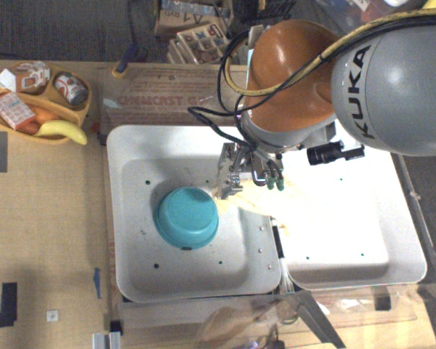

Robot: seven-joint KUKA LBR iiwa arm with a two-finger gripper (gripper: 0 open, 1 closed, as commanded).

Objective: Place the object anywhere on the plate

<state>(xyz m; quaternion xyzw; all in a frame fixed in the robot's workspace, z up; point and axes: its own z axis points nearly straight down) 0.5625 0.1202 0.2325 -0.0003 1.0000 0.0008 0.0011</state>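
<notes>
camera view: teal bowl (187, 217) in left bin (131, 158).

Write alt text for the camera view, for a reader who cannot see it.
A grey KUKA arm reaches from the right, its gripper hanging over the left white bin, just beside a turquoise plate lying in that bin. A second white bin adjoins it; a tray of toy food sits at upper left.
</notes>
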